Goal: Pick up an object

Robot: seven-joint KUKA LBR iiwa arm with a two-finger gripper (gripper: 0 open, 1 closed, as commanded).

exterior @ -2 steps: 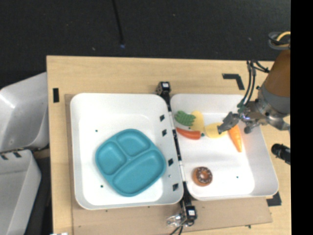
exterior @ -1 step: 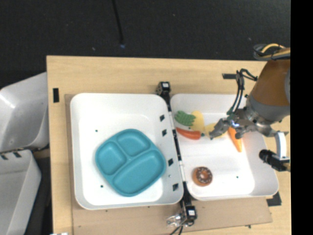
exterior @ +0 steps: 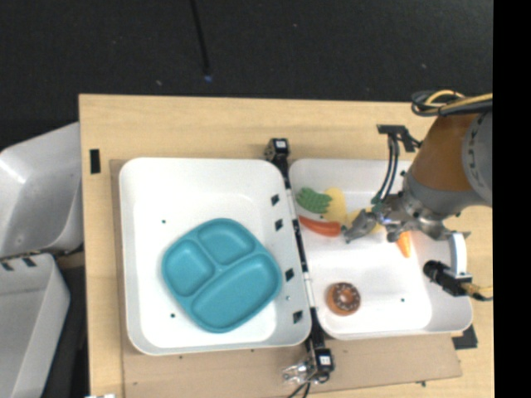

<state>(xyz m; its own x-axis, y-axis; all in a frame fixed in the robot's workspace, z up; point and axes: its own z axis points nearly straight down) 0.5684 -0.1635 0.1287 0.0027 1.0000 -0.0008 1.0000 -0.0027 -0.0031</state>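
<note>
From my remote console, the arm (exterior: 444, 160) leans in over the right bin (exterior: 415, 317), its gripper (exterior: 365, 225) lowered among a cluster of toy food near the bin's upper left. The pincer's state I cannot tell; the wrist and cables hide it. Beside it lie a green piece (exterior: 314, 198) and a yellow piece (exterior: 335, 201), with a red-orange strip (exterior: 319, 225) just below them, the likeliest targets because the tool sits nearest these. A small orange piece (exterior: 404, 244) rests under the wrist. A brown doughnut (exterior: 342, 298) sits well apart, toward the bin's lower edge. The left bin (exterior: 141, 322) holds a blue divided plate (exterior: 220, 274), perhaps meant as the drop-off. Nothing looks lifted yet, in my judgement.
</note>
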